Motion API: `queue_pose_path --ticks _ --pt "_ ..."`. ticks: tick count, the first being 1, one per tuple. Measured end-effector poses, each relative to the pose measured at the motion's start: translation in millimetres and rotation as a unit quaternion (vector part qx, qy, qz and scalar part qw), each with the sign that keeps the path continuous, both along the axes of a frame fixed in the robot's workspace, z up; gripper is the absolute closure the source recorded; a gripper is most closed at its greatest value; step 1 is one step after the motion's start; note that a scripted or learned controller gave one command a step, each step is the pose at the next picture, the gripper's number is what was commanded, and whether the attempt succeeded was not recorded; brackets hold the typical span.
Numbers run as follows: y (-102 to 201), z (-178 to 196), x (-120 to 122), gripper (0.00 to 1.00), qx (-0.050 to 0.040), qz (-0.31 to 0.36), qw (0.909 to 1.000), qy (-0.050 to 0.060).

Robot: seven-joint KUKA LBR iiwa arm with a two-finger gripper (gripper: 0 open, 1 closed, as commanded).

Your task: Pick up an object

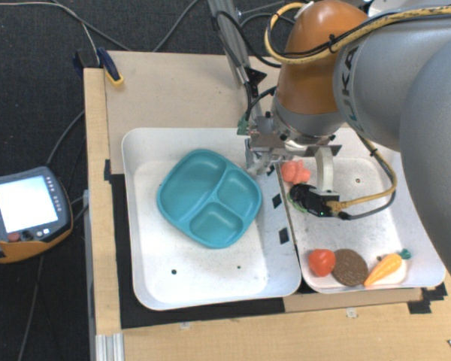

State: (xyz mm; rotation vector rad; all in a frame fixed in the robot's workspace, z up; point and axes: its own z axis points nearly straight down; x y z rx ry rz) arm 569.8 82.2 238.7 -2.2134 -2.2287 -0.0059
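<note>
1. Objects: five loose ones by my count, one in the left bin [203,280] and four in the right bin [364,175]. The two bins sit side by side on the bench [173,89], with their inner rims meeting.
2. One plate [210,198], teal with three compartments. It lies flat in the left bin, turned at an angle, towards the far wall. Its right end is close to the bin's right wall.
3. One pink lump [295,173] sits in the right bin's far-left corner, just beside the left wall.
4. One tomato [322,262], red, lies near the right bin's front-left corner. One brown disc [350,268] lies against the tomato's right side. One carrot [383,269], orange with a green top, lies just beside the disc. All three line up along the front wall.
5. One gripper [264,164] hangs under the arm's orange band, over the meeting rims near the bins' far end. It is between the plate's right end and the pink lump, close to both. From where I stand I cannot tell whether it is wide or narrow, or whether it touches either one.
6. One clip [110,68], blue and yellow, sits at the bench's far-left corner. One pendant [22,213] with a lit screen lies off the bench's left edge.
</note>
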Motion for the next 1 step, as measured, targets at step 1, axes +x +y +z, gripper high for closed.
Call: queue_pose_path --ticks 1 --pt "-4.1 -0.2 -0.6 0.00 -0.0012 -0.003 1.0000 0.001"
